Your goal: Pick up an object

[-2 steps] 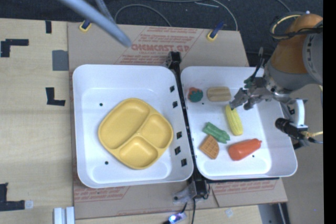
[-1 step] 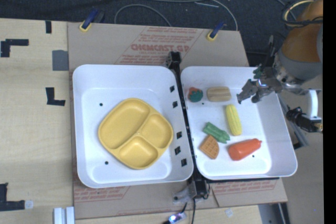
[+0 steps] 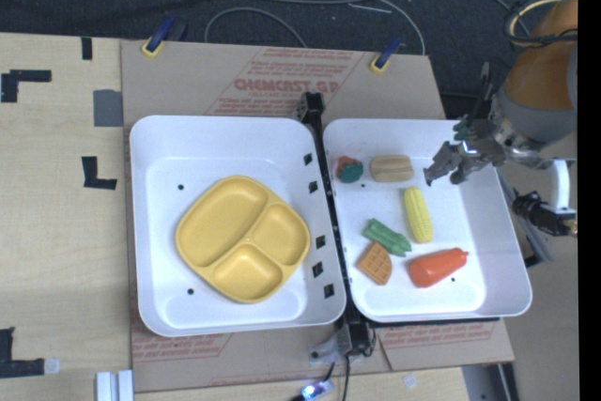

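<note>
Glossy yellow sectioned plate [image 3: 243, 239]; bumpy corn cob [image 3: 418, 214]; waffle-textured orange wedge [image 3: 375, 264]

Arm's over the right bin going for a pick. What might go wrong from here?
The hand sits near the right bin's back edge, so a careless descent might clip it. The green piece touches the waffle and lies close to the corn, so a grab there may nudge or catch a neighbour.
</note>
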Controlling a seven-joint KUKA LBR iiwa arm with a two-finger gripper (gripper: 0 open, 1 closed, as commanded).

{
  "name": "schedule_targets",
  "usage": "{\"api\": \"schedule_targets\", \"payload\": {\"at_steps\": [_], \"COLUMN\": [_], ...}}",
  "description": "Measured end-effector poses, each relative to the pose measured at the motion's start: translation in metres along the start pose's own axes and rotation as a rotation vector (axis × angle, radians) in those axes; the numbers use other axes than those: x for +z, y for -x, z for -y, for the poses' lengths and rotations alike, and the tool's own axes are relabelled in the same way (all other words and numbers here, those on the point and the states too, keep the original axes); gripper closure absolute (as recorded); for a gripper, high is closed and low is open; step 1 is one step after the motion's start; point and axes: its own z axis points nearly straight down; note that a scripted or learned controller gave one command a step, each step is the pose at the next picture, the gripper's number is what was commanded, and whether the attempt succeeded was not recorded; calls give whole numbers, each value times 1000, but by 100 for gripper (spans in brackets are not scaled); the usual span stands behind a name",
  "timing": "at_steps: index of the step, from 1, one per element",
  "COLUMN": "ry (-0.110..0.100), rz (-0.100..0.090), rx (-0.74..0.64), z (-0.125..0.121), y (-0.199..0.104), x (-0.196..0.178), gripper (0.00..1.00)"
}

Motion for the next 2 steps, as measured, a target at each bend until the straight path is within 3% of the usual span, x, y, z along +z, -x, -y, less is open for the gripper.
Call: {"api": "schedule_targets", "payload": {"at_steps": [2], "ry": [-1], "rz": [-1], "rx": [-5], "z": [-8], "y": [-93], "x": [-14], "gripper": [100]}}
